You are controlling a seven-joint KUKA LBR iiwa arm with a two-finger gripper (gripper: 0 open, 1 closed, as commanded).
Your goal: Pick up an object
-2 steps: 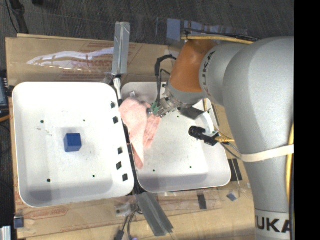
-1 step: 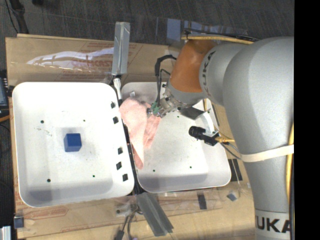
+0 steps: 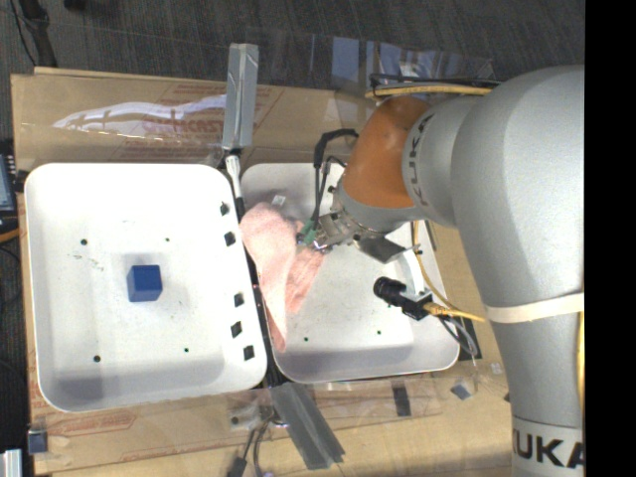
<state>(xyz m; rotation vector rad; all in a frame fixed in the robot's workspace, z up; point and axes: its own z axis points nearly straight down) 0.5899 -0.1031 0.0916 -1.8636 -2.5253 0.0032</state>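
Note:
A pink cloth [image 3: 278, 261] lies crumpled along the left wall of the right bin [image 3: 348, 351]. My gripper [image 3: 316, 237] hangs low over the cloth's right upper edge, under the orange wrist band, and the wrist hides its fingers. A small blue cube [image 3: 145, 281] sits alone on the floor of the left bin [image 3: 60, 356], well away from the gripper.
The grey arm covers the right side of the view and the right bin's far corner. A black cable plug [image 3: 397, 296] with a yellow lead dangles over the right bin. A grey divider bar [image 3: 238, 97] rises between the bins at the back.

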